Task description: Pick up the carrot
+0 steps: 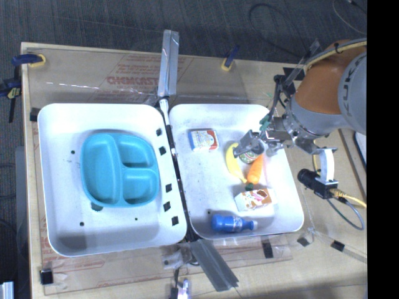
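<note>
In the camera view the carrot (255,170) lies in the right bin (206,213) near its right wall, touching a banana (233,162) — the gripper (250,147) is at its top end (how wide it stands, I cannot tell). A carton (254,199) and a blue bottle (232,222) crowd the near side, a small packet (202,139) lies apart, and the left bin (56,229) holds a blue tray (121,169).

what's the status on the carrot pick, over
Pincer low over right bin, at carrot's top end. Carrot lying in bin, not lifted. Banana alongside it, packet just below.
</note>
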Robot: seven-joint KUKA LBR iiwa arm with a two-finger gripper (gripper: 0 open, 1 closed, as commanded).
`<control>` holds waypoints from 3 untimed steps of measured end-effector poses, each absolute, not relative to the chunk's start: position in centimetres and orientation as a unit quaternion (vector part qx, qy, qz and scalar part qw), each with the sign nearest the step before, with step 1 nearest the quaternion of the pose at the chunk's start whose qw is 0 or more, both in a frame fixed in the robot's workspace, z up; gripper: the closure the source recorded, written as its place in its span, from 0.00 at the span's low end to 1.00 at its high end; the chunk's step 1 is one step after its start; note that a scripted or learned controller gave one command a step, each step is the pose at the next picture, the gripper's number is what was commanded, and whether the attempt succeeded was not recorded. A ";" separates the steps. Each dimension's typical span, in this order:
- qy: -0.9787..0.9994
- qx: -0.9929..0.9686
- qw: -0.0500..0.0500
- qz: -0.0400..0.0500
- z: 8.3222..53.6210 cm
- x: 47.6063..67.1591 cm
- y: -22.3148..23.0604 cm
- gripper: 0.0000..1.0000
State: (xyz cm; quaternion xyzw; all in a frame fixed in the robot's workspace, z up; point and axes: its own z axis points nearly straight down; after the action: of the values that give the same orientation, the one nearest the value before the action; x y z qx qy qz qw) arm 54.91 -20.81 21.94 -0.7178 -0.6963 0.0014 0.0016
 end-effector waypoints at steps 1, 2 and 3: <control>-0.712 -0.702 0.000 0.001 19.7 57.6 -20.9 0.00; -0.713 -0.701 0.000 0.000 19.6 58.9 -21.1 0.00; -0.709 -0.706 0.001 0.001 21.1 55.9 -21.0 0.00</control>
State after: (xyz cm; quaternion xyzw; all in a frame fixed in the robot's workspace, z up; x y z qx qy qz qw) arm 55.90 -21.01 21.15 -0.7057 -0.7085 0.0012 0.0013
